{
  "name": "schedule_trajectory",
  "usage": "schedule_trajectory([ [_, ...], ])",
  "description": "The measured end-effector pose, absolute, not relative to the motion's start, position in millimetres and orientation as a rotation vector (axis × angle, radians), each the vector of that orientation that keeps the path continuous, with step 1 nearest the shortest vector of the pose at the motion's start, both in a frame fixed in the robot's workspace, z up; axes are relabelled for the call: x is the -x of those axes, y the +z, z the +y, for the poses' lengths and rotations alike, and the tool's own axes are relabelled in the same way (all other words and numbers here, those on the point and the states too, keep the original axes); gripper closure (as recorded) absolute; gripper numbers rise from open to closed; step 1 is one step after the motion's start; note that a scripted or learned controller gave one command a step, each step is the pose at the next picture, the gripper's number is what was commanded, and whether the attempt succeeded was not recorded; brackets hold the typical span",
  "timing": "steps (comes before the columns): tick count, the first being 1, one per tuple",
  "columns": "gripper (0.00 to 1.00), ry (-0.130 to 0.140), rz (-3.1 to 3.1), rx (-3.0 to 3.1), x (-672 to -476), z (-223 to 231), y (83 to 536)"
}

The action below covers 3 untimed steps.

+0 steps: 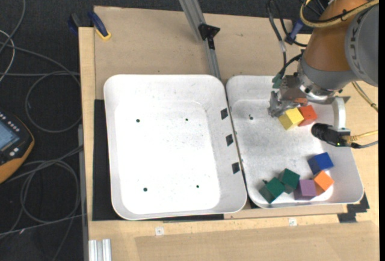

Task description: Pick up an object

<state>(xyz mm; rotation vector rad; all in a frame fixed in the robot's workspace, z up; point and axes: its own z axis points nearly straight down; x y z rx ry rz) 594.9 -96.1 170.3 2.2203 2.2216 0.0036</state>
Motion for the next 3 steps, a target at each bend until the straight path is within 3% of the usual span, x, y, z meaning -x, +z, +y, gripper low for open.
schedule_trajectory([
  [2,1.00,0.005,2.220,-2.217,-593.2,-96,244],
  [3,1.00,0.004,2.232,-2.214,-585.3,-35,251],
])
